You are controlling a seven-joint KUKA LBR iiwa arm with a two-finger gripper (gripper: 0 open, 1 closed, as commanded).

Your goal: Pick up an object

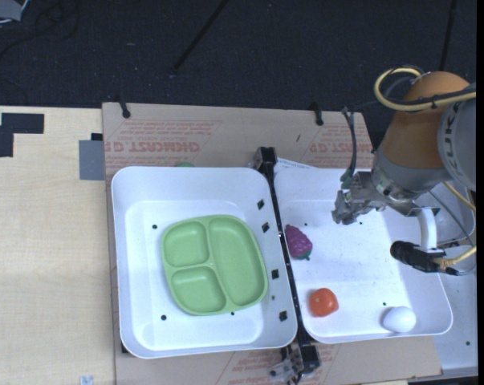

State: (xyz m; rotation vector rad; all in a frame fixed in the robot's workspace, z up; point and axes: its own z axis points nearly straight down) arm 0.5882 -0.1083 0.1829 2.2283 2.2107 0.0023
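Gripper (pixel 347 212), closure unclear, hovers right of purple object (pixel 298 242), apart

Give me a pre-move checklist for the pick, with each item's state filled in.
1. Targets in right bin: purple piece, red piece, white egg all lie in the open: ok.
2. The three lie apart, none touching another: ok.
3. Pincer above the right bin's floor, over its back part: ok.
4. Pincer lined up over a target: not ok; the purple piece lies to its left, the others nearer the front.
5. Pincer opening: cannot tell.
6. Green tray sits in left bin, out of the way: ok.
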